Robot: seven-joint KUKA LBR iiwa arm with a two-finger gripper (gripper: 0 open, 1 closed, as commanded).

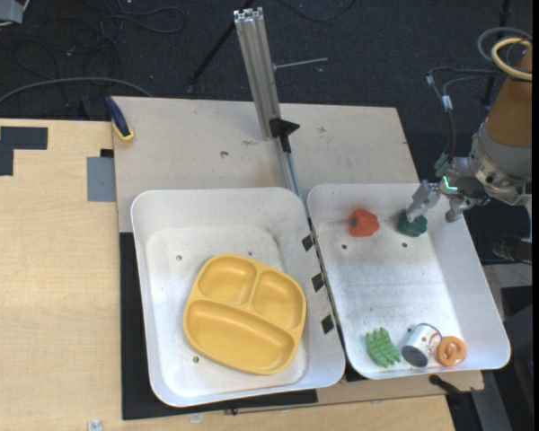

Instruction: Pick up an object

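While the arm (pixel 508 115) reached in from the right, its end effector (pixel 438 203) hung over the far right corner of the right bin (pixel 472 268), with two grey fingers (pixel 422 197) spread apart and nothing between them, so it was released. One finger pointed down toward a small dark green object (pixel 412 224) that lay in that bin; whether the fingertip touched it I could not tell. The other finger sat just beyond it, over the bin's right wall.

Taking the right bin as the landmark: a red pepper-like toy (pixel 364 223) lay in its far half, just left of the dark green object and apart from it. Along its near edge sat three things in a row: a leafy green toy (pixel 382 347) at the left, a small silver can (pixel 419 345) on its side in the middle, and an orange ring (pixel 451 351) at the right, touching or nearly touching the can. The middle of the bin floor was bare white.

To the left of the right bin, side by side with it, sat the left bin (pixel 162 232), which held a yellow divided plate (pixel 245 312) with three compartments. Behind both bins, on the table (pixel 341 142), a grey metal post (pixel 259 70) rose, and a blue and yellow tool (pixel 119 120) lay at the table's far left corner.
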